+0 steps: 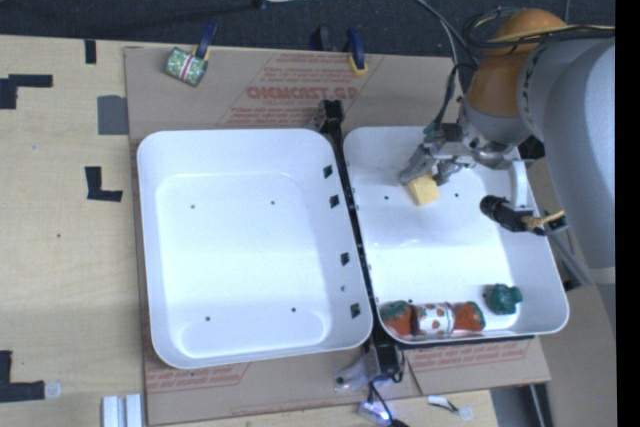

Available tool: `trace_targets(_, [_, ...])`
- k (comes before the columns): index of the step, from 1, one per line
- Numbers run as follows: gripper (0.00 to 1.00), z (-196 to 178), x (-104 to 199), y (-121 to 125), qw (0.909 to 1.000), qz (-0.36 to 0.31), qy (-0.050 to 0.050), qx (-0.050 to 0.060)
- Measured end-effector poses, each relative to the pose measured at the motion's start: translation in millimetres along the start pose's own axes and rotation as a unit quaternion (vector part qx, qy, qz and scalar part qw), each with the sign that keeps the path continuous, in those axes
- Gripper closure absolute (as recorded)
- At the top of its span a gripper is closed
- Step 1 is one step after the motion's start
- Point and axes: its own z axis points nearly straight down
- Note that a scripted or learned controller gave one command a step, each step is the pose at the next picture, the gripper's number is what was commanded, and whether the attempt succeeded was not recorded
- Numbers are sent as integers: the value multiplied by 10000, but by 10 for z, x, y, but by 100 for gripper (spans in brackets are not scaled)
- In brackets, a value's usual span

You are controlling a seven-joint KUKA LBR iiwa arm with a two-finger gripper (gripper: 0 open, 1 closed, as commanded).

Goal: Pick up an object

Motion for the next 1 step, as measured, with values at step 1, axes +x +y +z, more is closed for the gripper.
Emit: trace_targets(1, [100,-1535,680,121,10000,-26,6,-66])
